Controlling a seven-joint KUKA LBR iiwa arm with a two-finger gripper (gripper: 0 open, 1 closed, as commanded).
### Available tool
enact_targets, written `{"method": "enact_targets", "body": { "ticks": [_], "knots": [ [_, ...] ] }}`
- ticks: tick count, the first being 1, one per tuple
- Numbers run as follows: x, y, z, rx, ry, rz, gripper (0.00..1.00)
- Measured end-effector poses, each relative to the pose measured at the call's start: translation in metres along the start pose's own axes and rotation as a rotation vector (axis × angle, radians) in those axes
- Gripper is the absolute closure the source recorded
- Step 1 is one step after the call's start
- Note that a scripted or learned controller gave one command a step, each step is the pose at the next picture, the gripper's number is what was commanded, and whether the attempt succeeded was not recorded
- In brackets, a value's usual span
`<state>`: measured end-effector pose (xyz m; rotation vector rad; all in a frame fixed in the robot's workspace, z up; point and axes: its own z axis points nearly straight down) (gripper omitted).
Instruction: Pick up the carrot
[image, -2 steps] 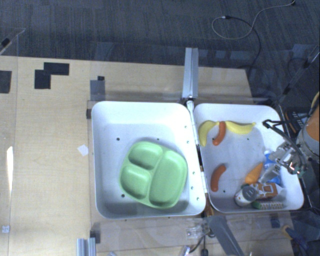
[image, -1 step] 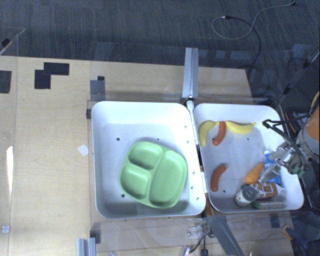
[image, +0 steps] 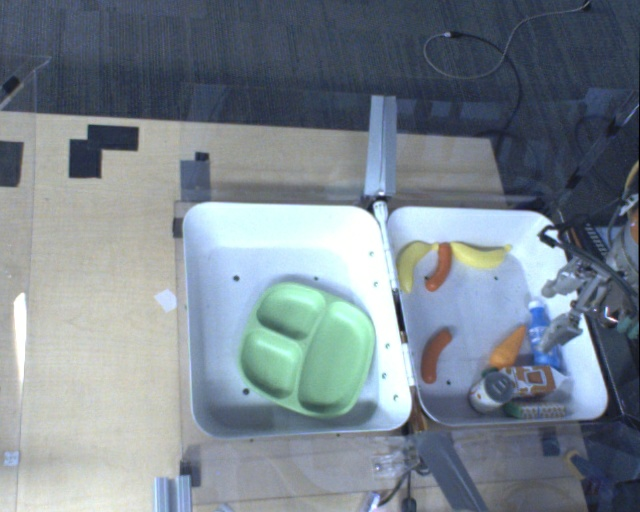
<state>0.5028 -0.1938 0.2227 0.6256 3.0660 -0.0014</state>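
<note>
- Two white bins sit side by side on the table (image: 90, 300), seen from the camera above: the left bin (image: 210, 330) and the right bin (image: 590, 385).
- The left bin holds a green tray (image: 308, 347) with three sections. It lies near the middle of the bin, a bit toward the front.
- The right bin holds the carrot (image: 508, 346). It is orange and lies tilted, in the right half of the bin, toward the front.
- A small blue bottle (image: 541, 335) lies just beside the carrot, on the carrot's right.
- In front of the carrot is a can (image: 515, 386) on its side, with an orange and white label. It is close to the carrot's lower end.
- A dark green thing (image: 535, 409) lies just in front of the can, by the bin's front wall. It is too small to tell what it is.
- Two yellow bananas are at the back of the right bin: one banana (image: 412, 262) by the left wall and a second banana (image: 478, 256) to its right.
- A red sausage (image: 437, 267) lies between the two bananas, touching the left one.
- Another red sausage (image: 435, 356) lies farther forward, in the left half of the bin, well apart from the carrot.
- The end effector (image: 568, 322) is at the right side of the right bin, near the blue bottle and to the right of the carrot. Nothing is seen between its fingers. I cannot tell if they are open or closed.
- The carrot lies in the bin, apart from the end effector.
</note>
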Motion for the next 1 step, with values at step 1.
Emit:
{"method": "enact_targets", "body": {
  "ticks": [1],
  "knots": [
    [0.0066, 0.0106, 0.0937, -0.001, -0.010, -0.140, 0.00]
  ]
}}
